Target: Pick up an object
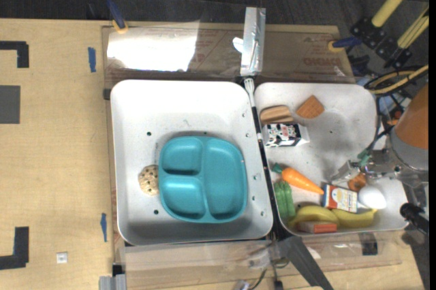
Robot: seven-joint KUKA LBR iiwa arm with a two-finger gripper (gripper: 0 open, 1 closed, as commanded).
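Gripper (359, 171) low at right side of right bin (340, 101), can't tell its state, just above small carton (340, 199) and white egg (372, 198), carrot (301, 180) and banana (334, 216) near, teal plate (203, 177) w/ cookie (148, 179) in left bin (177, 105).

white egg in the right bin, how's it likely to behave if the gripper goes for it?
The egg looks smooth and rounded, so it would probably slip or roll out of a two-finger pinch. It lies against the banana and the small carton, which may stop it rolling but crowd the approach. It is likely a light toy; I can't tell how fragile.
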